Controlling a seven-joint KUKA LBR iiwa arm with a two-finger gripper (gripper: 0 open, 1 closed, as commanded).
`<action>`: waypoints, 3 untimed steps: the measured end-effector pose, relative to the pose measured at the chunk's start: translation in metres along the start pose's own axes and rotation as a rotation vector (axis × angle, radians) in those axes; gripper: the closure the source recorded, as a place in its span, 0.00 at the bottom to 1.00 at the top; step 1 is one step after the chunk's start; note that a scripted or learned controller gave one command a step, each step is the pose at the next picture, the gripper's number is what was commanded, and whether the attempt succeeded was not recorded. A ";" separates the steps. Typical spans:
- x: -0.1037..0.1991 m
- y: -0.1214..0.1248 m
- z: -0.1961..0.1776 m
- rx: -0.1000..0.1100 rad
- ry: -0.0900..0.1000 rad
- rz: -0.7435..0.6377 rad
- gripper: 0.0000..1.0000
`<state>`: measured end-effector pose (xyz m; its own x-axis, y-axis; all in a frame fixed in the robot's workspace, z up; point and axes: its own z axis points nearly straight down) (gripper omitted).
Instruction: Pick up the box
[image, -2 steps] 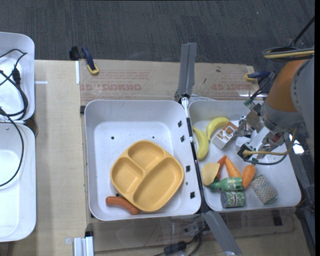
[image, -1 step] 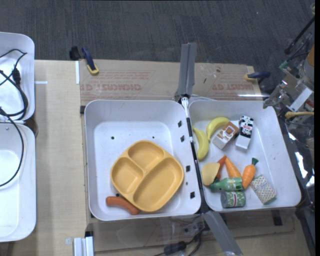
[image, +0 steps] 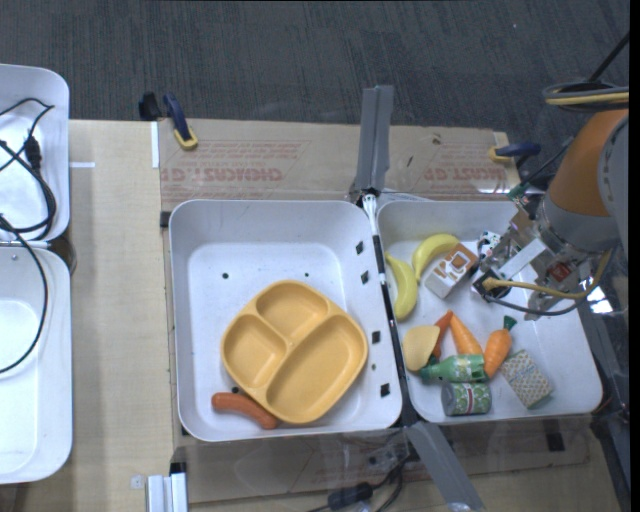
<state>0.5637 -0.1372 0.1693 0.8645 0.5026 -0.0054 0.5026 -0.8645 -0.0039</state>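
One grey arm (image: 592, 185) with an orange band is reaching in from the right. Its wrist is sitting low over the right bin (image: 565, 335) and tilting toward the left. The jaws are hanging just right of the box (image: 450, 270), with nothing visibly between them. I cannot tell whether they are wide or narrow, since cables and brackets are crowding that spot.

Two white bins are sitting side by side on the tabletop (image: 110, 300). The left bin (image: 185, 300) is holding one yellow divided plate (image: 293, 350) and one reddish sausage (image: 243, 407), which is lying partly under the plate's lower edge.

The right bin is holding two bananas, one (image: 403, 288) against its left wall and one (image: 437, 247) curving above the box and touching it. One box is lying tilted between the upper banana and the jaws.

Below it are lying one yellow wedge (image: 420, 345), two carrots (image: 463, 335) (image: 496, 350) and possibly a third orange piece half hidden behind the wedge. One green bottle (image: 452, 370), one can (image: 467, 398) and one patterned block (image: 527, 378) are lying there too.
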 end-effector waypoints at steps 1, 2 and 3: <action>-0.001 0.000 -0.008 0.002 -0.003 -0.001 1.00; -0.001 0.000 -0.008 0.002 -0.003 -0.001 0.00; -0.079 0.013 0.061 0.001 0.002 0.186 0.00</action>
<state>0.5016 -0.1882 0.1091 0.9426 0.3340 -0.0045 0.3340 -0.9426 -0.0038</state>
